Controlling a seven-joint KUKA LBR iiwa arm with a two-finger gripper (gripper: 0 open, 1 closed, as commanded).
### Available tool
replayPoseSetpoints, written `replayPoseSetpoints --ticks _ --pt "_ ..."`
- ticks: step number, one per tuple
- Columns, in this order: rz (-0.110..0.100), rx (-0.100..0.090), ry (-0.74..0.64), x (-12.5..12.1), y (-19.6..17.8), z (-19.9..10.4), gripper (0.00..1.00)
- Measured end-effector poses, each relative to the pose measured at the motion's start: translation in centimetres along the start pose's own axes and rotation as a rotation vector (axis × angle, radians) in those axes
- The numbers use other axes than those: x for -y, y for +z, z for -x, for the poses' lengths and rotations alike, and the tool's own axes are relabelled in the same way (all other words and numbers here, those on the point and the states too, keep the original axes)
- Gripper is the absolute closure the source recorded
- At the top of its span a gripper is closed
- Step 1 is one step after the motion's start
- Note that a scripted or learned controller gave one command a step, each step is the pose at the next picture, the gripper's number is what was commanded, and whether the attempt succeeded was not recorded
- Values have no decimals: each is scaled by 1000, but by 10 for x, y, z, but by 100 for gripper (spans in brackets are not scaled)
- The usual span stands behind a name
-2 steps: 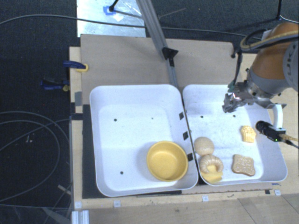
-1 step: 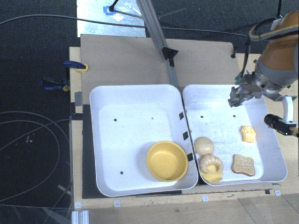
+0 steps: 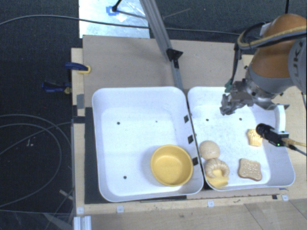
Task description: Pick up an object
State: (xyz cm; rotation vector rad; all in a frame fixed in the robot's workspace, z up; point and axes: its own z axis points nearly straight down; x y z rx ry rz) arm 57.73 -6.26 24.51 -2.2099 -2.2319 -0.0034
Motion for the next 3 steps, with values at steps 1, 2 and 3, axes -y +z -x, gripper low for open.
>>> replayPoseSetpoints --ticks 1,2,3 --pt "-2 0 -1 24 7 -58 100" --pt "-2 0 -1 43 18 -113 100" --pt "-2 0 0 64 15 -152 100"
